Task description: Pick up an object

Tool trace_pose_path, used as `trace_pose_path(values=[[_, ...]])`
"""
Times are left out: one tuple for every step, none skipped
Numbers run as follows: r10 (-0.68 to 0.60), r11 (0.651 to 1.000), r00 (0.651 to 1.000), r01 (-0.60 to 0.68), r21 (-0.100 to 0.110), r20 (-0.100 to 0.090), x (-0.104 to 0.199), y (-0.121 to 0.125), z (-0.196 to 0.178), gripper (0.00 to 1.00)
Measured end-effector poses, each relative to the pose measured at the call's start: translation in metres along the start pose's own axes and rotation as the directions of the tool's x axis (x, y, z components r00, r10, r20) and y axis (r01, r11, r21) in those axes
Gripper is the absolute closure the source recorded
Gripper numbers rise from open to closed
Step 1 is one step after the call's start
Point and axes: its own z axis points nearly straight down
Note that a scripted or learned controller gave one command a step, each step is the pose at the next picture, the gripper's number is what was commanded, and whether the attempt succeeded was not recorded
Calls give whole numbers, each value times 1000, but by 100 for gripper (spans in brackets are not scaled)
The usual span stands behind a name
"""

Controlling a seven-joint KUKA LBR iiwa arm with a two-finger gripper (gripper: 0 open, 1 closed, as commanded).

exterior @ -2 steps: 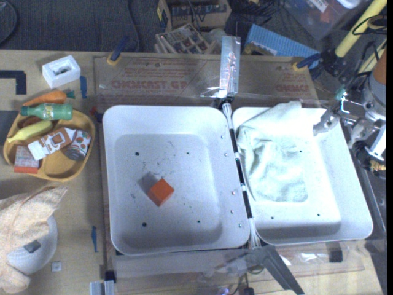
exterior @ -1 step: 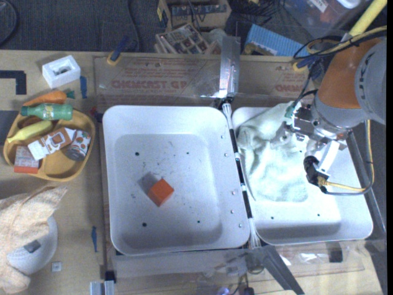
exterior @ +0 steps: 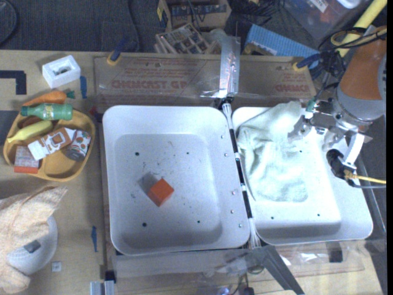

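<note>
Robot arm (exterior: 362,78) poised over two white bins on a cluttered tabletop (exterior: 37,238)

Two shallow bins sit side by side: the right bin (exterior: 356,223) lies under the tool (exterior: 307,123), the left bin (exterior: 123,165) well away from it. One crumpled white cloth (exterior: 273,152) fills the right bin's upper half, its top edge touching the tool; whether the tool is open or closed cannot be told. One yellow bowl (exterior: 67,171) of packaged items stands farthest from the tool. One orange block (exterior: 162,192) rests in the left bin, well apart from the tool.
</note>
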Motion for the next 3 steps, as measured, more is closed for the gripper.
trace_pose_path(values=[[-65,998,998,65,1,0,-21,-9,-68,0],[-233,972,972,233,4,-2,50,8,50,0],[-181,984,984,181,-1,0,43,32,41,0]])
